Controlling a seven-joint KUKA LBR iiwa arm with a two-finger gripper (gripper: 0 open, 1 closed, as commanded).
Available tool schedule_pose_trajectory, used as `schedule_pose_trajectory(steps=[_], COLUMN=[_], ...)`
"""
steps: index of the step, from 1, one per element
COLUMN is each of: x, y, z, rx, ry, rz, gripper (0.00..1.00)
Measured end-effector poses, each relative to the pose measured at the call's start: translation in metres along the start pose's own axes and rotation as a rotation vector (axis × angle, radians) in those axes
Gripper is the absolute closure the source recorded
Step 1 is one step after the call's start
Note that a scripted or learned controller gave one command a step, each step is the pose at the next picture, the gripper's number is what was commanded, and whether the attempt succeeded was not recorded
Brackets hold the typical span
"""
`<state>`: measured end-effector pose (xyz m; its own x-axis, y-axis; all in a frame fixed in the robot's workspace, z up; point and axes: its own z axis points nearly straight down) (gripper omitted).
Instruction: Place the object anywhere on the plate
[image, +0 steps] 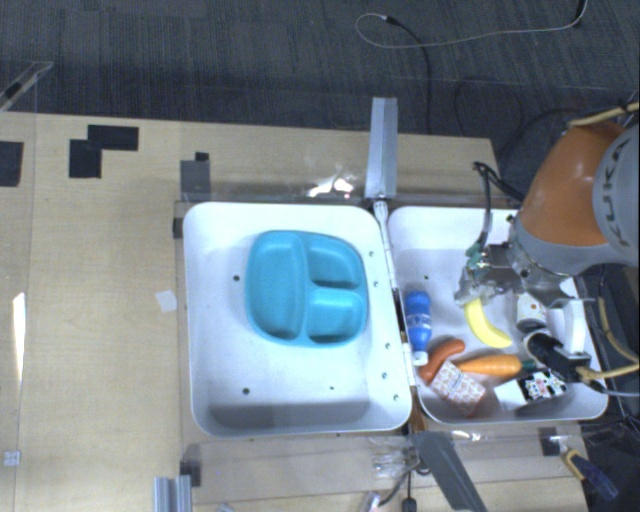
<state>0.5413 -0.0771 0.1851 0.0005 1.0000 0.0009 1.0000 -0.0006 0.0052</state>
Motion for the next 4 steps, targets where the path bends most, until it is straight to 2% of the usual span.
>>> schedule_pose_trajectory(steps=[1,2,3,4], x=[0.069,0.12,0.128,0.075], y=[0.053,0.104,0.129,0.129], z=[0.001,-0.002,-0.005,-0.169], rx=[0.001,0.001,-0.003,-0.005], ry=[0.0,-0.001,-0.001,-0.003], rz=[-0.157,-0.187,-0.329,-0.617], gripper=[1.0,1.0,1.0,1.0])
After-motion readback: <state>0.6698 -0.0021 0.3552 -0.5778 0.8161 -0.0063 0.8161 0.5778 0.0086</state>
